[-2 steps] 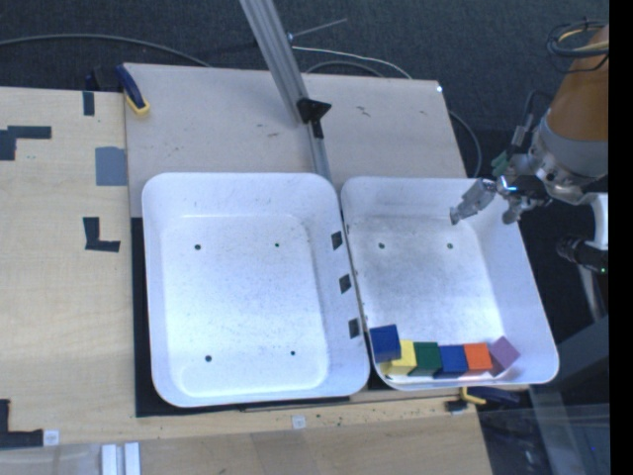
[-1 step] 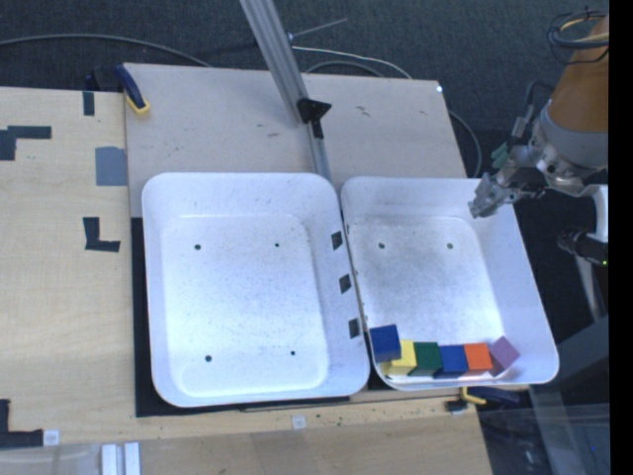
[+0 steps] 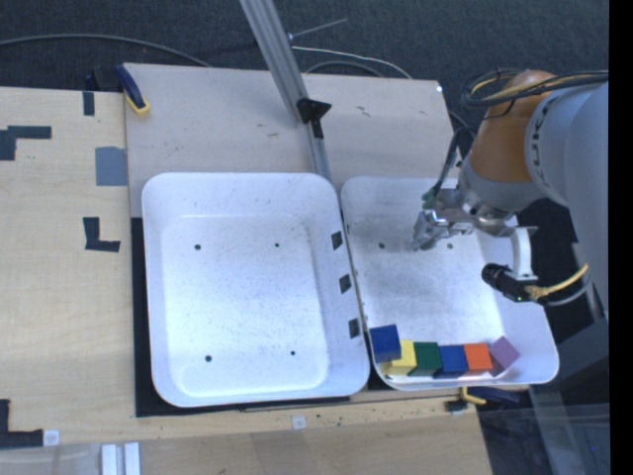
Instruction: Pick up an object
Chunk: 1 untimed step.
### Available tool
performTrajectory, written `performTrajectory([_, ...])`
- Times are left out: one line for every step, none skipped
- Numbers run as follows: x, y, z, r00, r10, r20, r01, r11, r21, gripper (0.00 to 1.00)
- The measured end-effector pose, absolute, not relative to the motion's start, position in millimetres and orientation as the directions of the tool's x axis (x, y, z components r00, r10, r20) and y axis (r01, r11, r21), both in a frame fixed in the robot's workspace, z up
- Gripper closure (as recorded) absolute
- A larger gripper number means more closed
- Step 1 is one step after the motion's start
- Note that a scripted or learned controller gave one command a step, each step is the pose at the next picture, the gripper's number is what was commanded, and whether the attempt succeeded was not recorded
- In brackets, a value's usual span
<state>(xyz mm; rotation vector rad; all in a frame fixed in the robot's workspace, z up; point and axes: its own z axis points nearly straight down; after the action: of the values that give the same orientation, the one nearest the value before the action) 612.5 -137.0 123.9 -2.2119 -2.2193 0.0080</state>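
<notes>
Left bin (image 3: 237, 285). Right bin (image 3: 435, 285): coloured blocks (image 3: 440, 356) in a row along its 6 o'clock rim; gripper (image 3: 427, 236) toward 12 o'clock, well apart from them, finger spacing indiscernible. Arm (image 3: 534, 146) enters from 3 o'clock.

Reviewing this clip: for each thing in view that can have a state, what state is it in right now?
gripper: low over the right bin's far half, nothing visible between its fingers.
right bin: holds a row of blocks along its near edge.
blue block: sits slightly raised at the row's left end.
yellow block, green block, second blue block, orange block, purple block: lying untouched.
left bin: upright.
</notes>
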Motion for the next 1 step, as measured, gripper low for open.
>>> performTrajectory([584.4,-106.9,90.0,-0.002,1.0,0.001,1.0,0.002,-0.004,1.0])
